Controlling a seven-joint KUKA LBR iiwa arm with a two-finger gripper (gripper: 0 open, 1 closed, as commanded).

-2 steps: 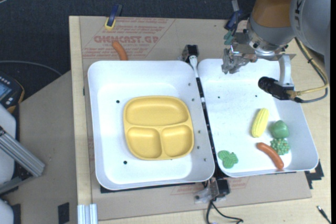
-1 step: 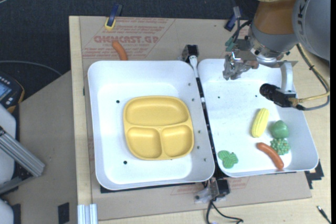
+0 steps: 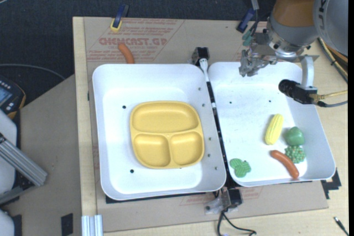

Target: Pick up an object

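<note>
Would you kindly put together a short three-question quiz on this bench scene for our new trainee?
1. True or false: the yellow tray lies in the left bin.
2. Which item in the right bin lies nearest the left bin? A) corn B) sausage C) lettuce
3. Fill in: the claw hangs over the ____ edge of the right bin, apart from the food.

Key
1. True; the tray has three compartments.
2. C; the lettuce sits at the near left corner, while the corn, sausage, pepper and broccoli cluster to the right.
3. Far.
</note>
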